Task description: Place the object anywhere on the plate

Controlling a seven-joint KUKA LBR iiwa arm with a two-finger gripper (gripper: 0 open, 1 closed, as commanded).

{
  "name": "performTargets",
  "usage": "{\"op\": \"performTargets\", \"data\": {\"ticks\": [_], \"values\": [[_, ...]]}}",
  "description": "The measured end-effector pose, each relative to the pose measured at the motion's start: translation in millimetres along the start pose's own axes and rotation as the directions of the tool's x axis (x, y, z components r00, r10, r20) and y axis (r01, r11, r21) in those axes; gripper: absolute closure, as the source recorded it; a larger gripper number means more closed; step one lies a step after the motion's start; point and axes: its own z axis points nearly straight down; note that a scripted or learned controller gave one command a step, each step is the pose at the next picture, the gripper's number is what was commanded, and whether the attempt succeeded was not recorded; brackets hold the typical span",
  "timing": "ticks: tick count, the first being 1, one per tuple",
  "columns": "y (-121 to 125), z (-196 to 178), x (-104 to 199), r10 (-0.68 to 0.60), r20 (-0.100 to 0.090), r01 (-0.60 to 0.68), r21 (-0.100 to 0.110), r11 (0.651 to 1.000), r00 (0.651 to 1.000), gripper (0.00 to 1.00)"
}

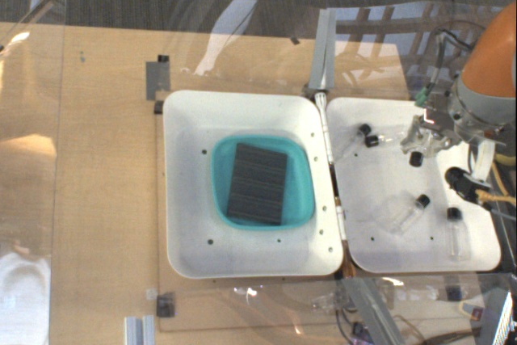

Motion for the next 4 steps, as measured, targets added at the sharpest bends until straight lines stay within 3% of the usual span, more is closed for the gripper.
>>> {"op": "performTargets", "data": {"ticks": [1,2,3,4], "values": [[-50.0,-11.1,78.7,-0.113,-0.001,0.113,0.003,0.994,0.994,1.00],[-40.4,13.0,148.5,-0.187,-0.001,0.187,0.002,0.982,0.982,1.00],[-78.8,12.7,204.8,-0.280,-0.002,0.280,0.004,0.960,0.960,1.00],[-78.6,12.6,204.5,-0.279,-0.002,0.279,0.004,0.960,0.960,0.00]]}}
